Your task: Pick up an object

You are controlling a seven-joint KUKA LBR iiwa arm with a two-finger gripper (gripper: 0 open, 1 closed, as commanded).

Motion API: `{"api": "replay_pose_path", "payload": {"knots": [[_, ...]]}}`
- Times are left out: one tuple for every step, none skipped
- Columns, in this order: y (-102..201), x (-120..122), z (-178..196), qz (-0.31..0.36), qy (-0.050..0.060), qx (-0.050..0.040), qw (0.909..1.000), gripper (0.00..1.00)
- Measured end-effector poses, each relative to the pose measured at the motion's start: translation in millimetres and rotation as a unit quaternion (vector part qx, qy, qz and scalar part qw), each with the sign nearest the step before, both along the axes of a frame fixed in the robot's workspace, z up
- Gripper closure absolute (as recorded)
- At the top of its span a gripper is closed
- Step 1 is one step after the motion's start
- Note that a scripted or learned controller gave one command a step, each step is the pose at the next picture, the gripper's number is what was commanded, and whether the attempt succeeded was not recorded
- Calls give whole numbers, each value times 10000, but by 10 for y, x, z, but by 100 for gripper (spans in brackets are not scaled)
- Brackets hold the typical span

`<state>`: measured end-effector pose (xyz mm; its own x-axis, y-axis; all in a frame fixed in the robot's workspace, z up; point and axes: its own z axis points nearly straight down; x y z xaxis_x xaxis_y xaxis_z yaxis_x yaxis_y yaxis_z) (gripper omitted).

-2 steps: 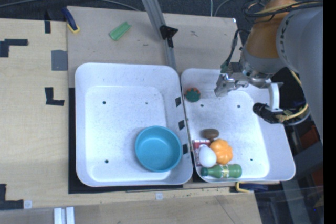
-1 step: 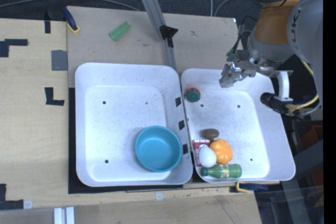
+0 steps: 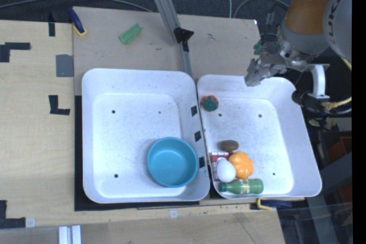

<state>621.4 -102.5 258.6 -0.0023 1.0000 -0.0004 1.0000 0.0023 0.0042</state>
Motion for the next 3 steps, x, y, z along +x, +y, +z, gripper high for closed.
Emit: {"api": "replay_pose_path", "payload": {"knots": [[590,-30,-141,21,33,9,10000,100],[1161,-184,-198,23,38,10,10000,100],[1732,-291,-302,24,38,6,10000,100]]}}
